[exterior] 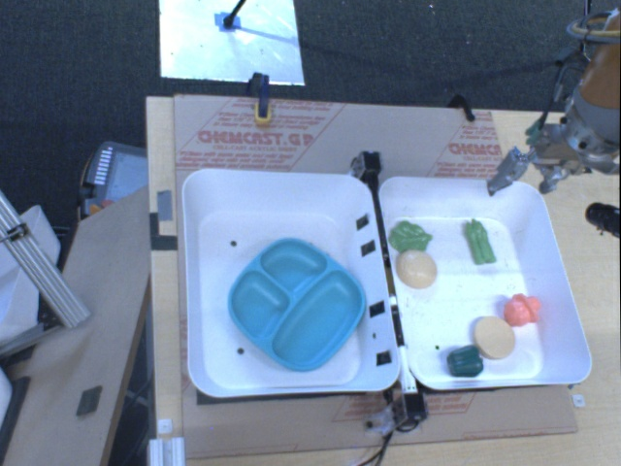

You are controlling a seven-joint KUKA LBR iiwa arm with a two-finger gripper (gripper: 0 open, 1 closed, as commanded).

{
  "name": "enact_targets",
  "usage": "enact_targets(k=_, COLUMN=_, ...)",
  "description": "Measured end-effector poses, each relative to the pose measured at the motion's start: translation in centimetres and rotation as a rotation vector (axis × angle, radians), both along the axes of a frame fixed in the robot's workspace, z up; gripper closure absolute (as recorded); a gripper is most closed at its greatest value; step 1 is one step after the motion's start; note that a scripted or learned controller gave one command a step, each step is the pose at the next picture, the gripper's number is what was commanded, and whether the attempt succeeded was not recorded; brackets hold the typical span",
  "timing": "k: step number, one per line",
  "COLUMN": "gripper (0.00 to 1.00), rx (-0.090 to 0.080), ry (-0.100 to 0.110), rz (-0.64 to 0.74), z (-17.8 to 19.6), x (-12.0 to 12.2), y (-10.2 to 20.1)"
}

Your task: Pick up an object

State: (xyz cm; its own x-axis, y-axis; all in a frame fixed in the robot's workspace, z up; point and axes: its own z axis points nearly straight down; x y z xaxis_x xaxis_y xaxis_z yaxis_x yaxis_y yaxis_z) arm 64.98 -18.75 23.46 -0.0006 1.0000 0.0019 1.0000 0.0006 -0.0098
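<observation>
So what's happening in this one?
A robot arm is set to pick an object from two white bins. Its gripper hangs open over the right bin's far edge, holding nothing. That bin holds six small food-like pieces, including a green stalk and a pink piece. The left bin holds a blue divided plate.

blue divided plate [296, 302] in left bin [209, 202]; yellow clamp [262, 115] behind.

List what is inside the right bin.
Right bin holds six items: green leafy piece, green stalk, cream round piece, pink piece, tan disc, dark green piece. Their undersides are hidden.
</observation>
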Motion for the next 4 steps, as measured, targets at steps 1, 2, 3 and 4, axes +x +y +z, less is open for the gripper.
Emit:
enact_targets(k=1, gripper=0.00, rx=-0.003, ry=-0.012, rz=0.003, z=0.8, x=0.3, y=0.1)
enact_targets(k=2, gripper=0.00, rx=-0.003, ry=-0.011, rz=0.003, z=-5.2, x=0.6, y=0.2)
enact_targets(k=3, gripper=0.00, rx=-0.002, ry=-0.008, rz=0.006, z=-11.4, x=1.0, y=0.4)
enact_targets(k=4, gripper=0.00, rx=-0.003, ry=-0.010, rz=0.006, z=-15.1, x=1.1, y=0.5)
